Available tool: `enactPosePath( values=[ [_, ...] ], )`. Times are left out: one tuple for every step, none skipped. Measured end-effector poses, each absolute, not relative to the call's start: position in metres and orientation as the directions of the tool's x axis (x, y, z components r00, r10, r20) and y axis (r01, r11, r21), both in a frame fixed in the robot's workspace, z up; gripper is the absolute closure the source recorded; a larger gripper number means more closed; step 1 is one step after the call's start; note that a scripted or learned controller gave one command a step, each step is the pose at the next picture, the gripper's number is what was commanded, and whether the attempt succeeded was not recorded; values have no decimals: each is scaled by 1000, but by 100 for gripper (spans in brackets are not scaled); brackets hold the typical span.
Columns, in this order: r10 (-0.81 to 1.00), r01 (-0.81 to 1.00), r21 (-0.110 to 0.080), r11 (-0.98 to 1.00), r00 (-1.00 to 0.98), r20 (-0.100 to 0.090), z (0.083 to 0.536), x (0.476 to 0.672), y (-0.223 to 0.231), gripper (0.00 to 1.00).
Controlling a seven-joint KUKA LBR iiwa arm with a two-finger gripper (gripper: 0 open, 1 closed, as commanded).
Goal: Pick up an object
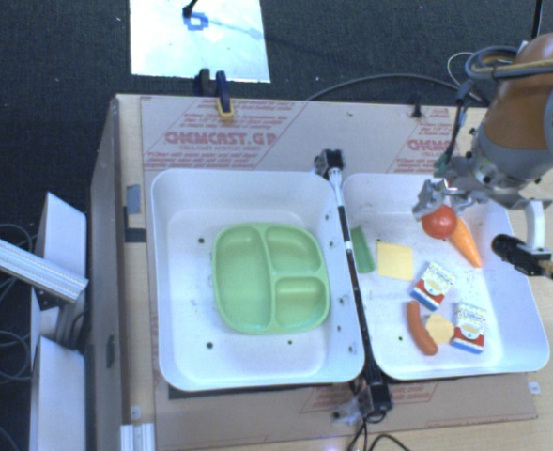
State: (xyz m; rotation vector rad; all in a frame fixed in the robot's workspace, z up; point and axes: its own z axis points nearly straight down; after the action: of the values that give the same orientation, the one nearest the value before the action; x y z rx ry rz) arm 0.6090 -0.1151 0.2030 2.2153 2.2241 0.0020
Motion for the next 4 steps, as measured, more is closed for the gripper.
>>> enactPosePath(
  values=[
    [1000, 1000, 1, 1, -1, 0, 215, 558, -106, 100],
    [1000, 1000, 4, 4, -4, -1, 238, 630, -132, 100],
    [1000, 1000, 2, 2, -2, 0, 237, 541, -105, 100],
    [1000, 1000, 2, 1, -1, -1, 234, 594, -145, 100]
  ],
)
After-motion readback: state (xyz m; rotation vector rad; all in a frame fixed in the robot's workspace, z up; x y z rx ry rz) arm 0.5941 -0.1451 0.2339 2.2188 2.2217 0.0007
